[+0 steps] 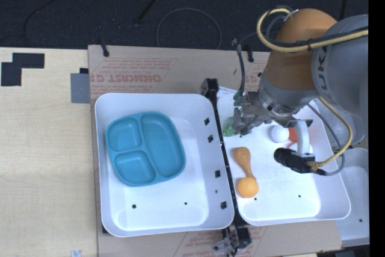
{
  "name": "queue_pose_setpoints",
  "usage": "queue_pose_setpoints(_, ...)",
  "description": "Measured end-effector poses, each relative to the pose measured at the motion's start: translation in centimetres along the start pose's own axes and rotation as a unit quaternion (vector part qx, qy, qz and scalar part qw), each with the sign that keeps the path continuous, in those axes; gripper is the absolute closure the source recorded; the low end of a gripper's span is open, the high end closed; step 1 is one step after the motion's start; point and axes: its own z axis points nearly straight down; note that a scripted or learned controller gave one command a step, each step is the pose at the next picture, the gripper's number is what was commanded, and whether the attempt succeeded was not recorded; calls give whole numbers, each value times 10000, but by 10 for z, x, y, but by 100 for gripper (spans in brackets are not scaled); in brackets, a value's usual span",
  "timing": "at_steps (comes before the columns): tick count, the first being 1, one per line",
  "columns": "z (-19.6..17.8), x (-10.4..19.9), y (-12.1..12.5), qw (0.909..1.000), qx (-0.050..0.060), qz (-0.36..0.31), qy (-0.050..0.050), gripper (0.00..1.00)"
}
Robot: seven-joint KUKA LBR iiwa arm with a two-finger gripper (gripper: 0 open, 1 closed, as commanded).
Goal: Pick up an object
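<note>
- Two shallow white bins side by side on the table [42,147], over a sheet of printed cardboard [150,72].
- In the left bin [150,213]: a blue divided plate [145,148] with three compartments, lying flat toward the bin's left side, clear of the walls.
- In the right bin [289,204]: an orange maraca-shaped toy [244,173], thin end toward the far edge, round end toward the near edge, close to the divider between the bins.
- Something small and green [230,127] in the right bin's far left corner, just beside the divider; too blurred to identify.
- A white ball-like object [279,133] and a small red-orange piece [293,135] near the middle of the right bin, partly under the arm.
- A black part with a yellow cable [296,161] over the right bin's right half.
- Grey arm [325,69] with orange band reaching in from the right, wrist above the right bin's far half.
- Pincer [243,122] low over the far left corner of the right bin, just beside the green item and apart from the orange toy; cannot tell whether clenched or released, nothing visibly between its tips.
</note>
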Motion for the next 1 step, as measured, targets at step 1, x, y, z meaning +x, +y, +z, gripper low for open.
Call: queue_pose_setpoints(1, 8, 43, 8, 10000, 7, 10, -5, 100)
